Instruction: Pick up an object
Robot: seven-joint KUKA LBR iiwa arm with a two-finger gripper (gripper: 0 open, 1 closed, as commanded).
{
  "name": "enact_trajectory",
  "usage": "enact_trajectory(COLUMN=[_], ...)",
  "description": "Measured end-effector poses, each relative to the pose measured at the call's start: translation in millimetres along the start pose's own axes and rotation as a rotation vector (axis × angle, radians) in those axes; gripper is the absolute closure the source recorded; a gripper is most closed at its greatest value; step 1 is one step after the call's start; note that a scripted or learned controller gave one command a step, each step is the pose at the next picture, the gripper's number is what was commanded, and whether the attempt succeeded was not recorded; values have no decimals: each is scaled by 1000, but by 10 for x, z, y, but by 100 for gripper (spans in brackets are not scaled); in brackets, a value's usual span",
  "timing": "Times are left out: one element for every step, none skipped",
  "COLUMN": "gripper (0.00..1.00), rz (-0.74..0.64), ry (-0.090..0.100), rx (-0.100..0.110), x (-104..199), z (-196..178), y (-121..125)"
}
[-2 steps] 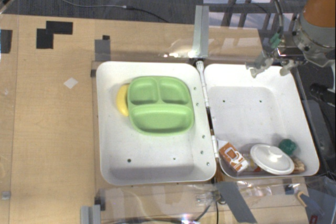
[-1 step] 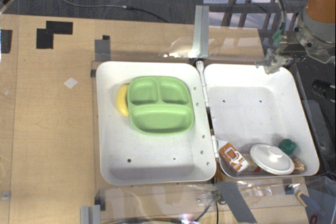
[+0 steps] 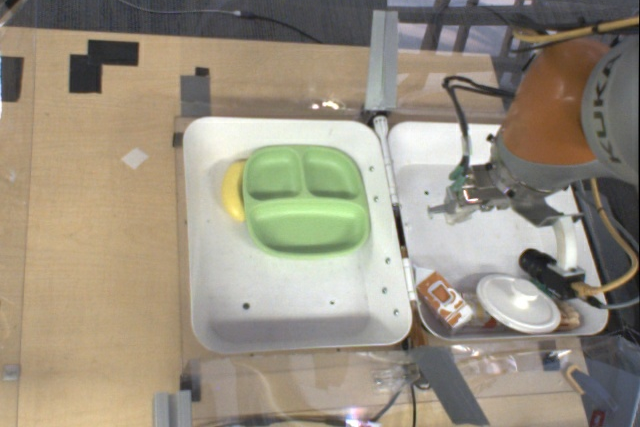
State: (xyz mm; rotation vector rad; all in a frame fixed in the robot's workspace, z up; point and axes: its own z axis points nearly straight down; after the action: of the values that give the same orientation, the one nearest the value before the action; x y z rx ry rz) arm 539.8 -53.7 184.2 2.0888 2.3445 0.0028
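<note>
Insp. note, pick attempt.

- Claw [image 3: 452,203]: in the right bin [image 3: 430,155], upper left part, above bare floor. Wide or narrow: cannot tell at this res. Nothing seen in it.
- Candidates: brown packet [image 3: 444,300] and white dish [image 3: 517,304], touching or nearly so, at the bin's near wall. Green plate [image 3: 303,198] sits in the left bin [image 3: 290,315] w/ a yellow item [image 3: 232,192] partly under its left edge.

Risks, as judged:
1. Descent here closes on nothing, as no obj. lies below the claw.
2. Packet sits in the corner, so a wall strike is likely.
3. Dish is smooth and domed, so it may slip.
4. Plate is prob. too broad, and a grab at its rim may tip it onto the desk [image 3: 90,245].
</note>
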Motion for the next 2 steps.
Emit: enact_trajectory(gripper=[0,0], rz=[0,0], ry=[0,0], rx=[0,0], x=[-2,-2], z=[-3,-3], y=[1,1])
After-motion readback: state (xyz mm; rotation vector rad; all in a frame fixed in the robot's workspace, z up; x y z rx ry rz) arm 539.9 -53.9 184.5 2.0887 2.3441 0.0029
